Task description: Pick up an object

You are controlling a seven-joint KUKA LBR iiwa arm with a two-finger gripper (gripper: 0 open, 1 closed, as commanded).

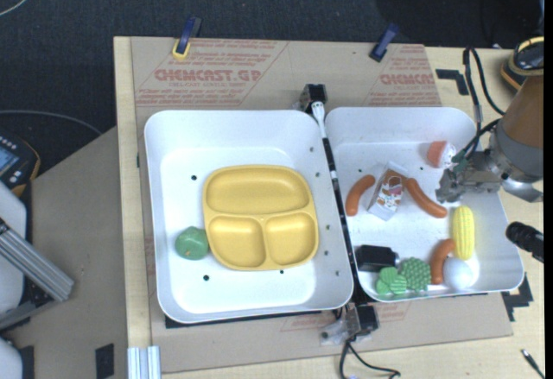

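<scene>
White plastic on both sides: left bin (164, 222) carrying a yellow divided tray (259, 216) at centre, with a green ball (193, 243) touching the tray's left edge. Plenty of bare floor around the tray, most of it along the top and bottom walls. Right bin (393, 131) much busier: orange sausage (359, 194) near the shared rim, small printed carton (388, 195) just beside it, another orange sausage (427, 199) slanting right of the carton. Red-and-white piece (437, 152) up near the far right wall. Corn cob (464, 231) upright along the right edge, third sausage (441, 258) and a white egg-like lump (461, 273) crowded below it. Black block (375, 257) and green broccoli pieces (403, 277) pressed against the bottom rim. Open floor mostly in the upper half. Grey arm (523, 144) in from the right, pincer (454, 182) low over the right edge, just above the corn and beside the slanting sausage's end; cannot tell how far apart its tips stand, nothing seen between them.
</scene>
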